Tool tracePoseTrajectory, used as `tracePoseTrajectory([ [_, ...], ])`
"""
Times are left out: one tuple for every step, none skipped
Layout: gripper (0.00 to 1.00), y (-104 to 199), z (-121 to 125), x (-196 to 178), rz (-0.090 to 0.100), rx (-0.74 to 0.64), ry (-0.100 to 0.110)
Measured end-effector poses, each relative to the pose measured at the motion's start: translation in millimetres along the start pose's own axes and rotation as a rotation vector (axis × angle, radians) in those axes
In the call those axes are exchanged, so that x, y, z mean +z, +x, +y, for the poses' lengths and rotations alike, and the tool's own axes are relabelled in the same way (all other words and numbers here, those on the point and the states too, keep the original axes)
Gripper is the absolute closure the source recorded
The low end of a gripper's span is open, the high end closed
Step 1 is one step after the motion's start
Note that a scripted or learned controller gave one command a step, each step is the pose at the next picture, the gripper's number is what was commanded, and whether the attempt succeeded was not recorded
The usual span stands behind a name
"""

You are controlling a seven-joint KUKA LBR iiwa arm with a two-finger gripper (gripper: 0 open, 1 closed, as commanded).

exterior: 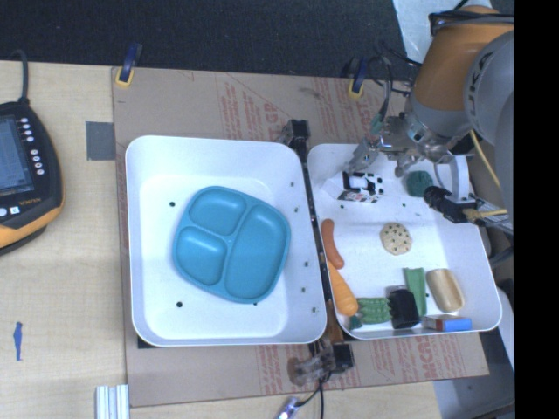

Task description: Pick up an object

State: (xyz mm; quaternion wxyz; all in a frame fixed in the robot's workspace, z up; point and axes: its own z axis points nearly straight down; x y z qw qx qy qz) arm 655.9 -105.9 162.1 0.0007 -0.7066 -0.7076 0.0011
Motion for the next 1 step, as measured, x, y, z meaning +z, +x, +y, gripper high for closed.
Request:
tracePoseTrajectory([
  [0.00,-7.1,-96.0,69.0,-0.001,-0.003,-0.001],
])
